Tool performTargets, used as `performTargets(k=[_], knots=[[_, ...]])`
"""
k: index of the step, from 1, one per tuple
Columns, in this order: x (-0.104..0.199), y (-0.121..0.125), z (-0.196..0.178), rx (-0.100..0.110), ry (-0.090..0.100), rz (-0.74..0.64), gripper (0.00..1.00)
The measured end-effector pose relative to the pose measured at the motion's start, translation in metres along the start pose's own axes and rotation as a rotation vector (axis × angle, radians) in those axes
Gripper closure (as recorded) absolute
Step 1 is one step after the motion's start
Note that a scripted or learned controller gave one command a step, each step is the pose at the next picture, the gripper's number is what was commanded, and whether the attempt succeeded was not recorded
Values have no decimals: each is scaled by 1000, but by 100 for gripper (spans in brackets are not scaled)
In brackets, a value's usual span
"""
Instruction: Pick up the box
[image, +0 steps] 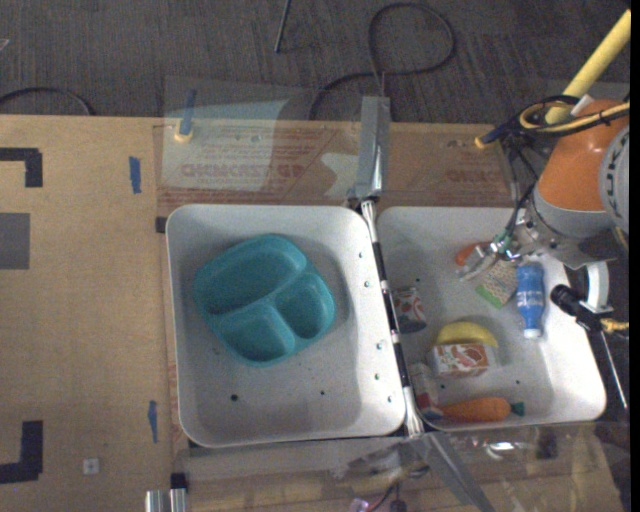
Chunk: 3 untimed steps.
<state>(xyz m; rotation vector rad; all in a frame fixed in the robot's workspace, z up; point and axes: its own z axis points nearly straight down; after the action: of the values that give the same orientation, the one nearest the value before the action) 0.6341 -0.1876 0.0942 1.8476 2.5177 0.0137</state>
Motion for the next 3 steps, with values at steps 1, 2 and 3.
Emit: performTargets(k=[1, 2, 3], knots=[[-4, 2, -10, -7, -13, 2, 100], [40, 38, -108, 22, 4, 414, 100], [37, 47, -45, 27, 5, 548, 100]])
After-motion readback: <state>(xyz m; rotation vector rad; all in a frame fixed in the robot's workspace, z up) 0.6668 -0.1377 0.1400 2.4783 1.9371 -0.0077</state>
